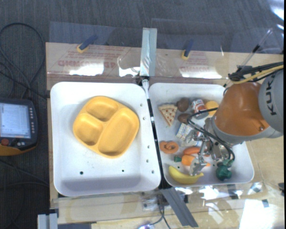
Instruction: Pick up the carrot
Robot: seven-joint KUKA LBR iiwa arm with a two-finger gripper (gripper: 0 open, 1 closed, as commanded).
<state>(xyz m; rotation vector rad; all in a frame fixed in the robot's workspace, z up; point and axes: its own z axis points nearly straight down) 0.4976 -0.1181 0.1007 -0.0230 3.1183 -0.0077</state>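
The bench (61,61) sat on dark grey carpet (133,8), its brown top showing along the upper edge behind the two bins, with clear plastic sheets taped down by blue and yellow clips. At the far left of the frame a teach pendant (13,125) lay on the carpet, its black cable looping up toward the upper left corner.

The left bin (66,175) filled the centre left and held a yellow divided plate (106,126), set slightly tilted near the bin's middle. A metal rail (148,51) ran down between the two bins.

The right bin (243,173) was crowded. A pizza slice (168,113) lay at its upper left, a brown round toy (183,104) just beside it, and a small can (198,105) and a yellow-orange fruit (210,107) further right. An orange ring-shaped piece (169,147) sat at the left wall, a banana (185,175) along the lower edge, and a green toy (223,171) at the lower right.

The carrot (192,151) lay in the lower middle of the right bin, between the ring and the green toy, above the banana.

The arm (240,111) came in from the right, its orange band covering the bin's upper right. The gripper (199,165) hung low over the clutter just beside the carrot; whether its fingers were spread or pressed together could not be told.
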